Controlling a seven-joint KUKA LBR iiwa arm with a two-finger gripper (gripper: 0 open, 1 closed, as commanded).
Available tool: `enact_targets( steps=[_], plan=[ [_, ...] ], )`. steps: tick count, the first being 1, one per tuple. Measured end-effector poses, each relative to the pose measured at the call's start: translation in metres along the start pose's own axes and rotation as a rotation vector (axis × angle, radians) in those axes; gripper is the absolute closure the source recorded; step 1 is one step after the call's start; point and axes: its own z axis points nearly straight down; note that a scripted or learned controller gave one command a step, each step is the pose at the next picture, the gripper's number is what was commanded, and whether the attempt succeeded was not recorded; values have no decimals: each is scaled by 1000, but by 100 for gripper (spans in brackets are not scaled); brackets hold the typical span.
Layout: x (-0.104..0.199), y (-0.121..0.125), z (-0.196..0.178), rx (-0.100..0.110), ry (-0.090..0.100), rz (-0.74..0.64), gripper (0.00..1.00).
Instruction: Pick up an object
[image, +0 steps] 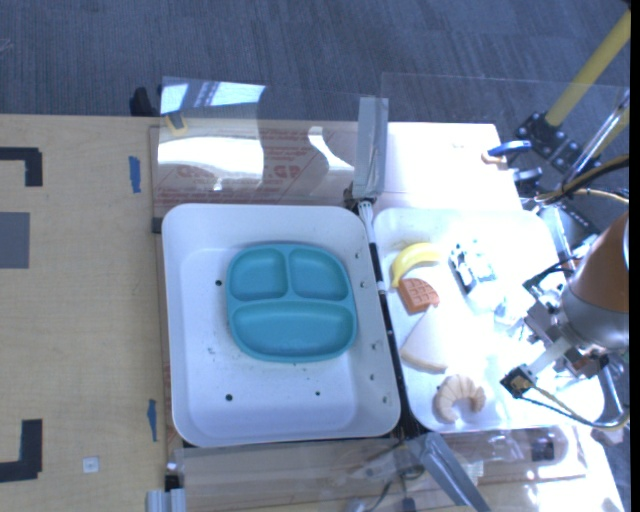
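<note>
The right bin (520, 228) holds a yellow banana (412, 259), a reddish waffle-like piece (419, 294), a small black-and-white object (470, 267), a cream wedge (424, 355) and a tan croissant (459, 396). My gripper (556, 338) hangs over the right side of this bin, below the orange band (608, 270) of the arm. It is to the right of the croissant and the wedge, apart from both. Nothing shows between it and the bin floor.
The left bin (190, 300) carries a blue divided plate (291, 302). A grey divider post (370, 150) stands at the back between the bins. Cables and a black fitting (520, 380) trail beneath the wrist. A yellow pole (592, 62) crosses the top right corner.
</note>
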Motion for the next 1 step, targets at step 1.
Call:
enact_targets(
  steps=[1],
  plan=[
    [42, -67, -6, 3, 2, 260, 0]
  ],
)
